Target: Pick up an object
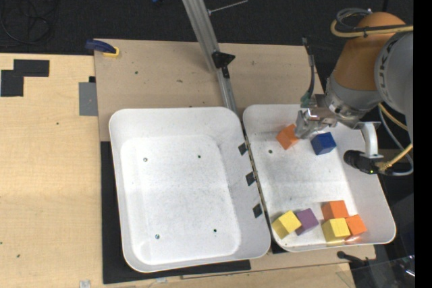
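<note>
The hand (311, 123) sits low in the right bin (378, 202), between an orange block (287, 137) and a blue block (324, 143). Whether it is open or closed cannot be told. No block looks lifted, so the pick seems undone.

Two shallow white bins sit side by side on the wooden surface (169, 74). In the right bin (297, 175), an orange cube (287, 137) and blue cube (324, 143) lie at the rear, apparently just beneath the end effector (312, 119); five more cubes (322, 221) cluster at its front edge.
</note>
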Available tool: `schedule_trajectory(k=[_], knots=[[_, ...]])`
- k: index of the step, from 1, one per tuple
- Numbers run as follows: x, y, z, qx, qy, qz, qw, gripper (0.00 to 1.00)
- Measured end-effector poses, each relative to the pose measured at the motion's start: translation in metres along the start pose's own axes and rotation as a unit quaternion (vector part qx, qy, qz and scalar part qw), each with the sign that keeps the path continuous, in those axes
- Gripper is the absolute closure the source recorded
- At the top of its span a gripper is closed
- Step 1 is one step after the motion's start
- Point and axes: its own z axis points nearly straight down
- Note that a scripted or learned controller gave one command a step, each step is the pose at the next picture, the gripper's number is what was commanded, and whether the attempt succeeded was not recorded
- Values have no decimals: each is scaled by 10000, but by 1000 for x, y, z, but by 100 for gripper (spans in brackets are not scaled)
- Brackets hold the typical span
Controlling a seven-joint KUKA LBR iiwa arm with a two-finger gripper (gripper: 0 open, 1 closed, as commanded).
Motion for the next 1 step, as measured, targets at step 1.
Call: schedule_trajectory(k=[1], knots=[[-2, 1, -44, 2, 1, -23, 10000, 100]])
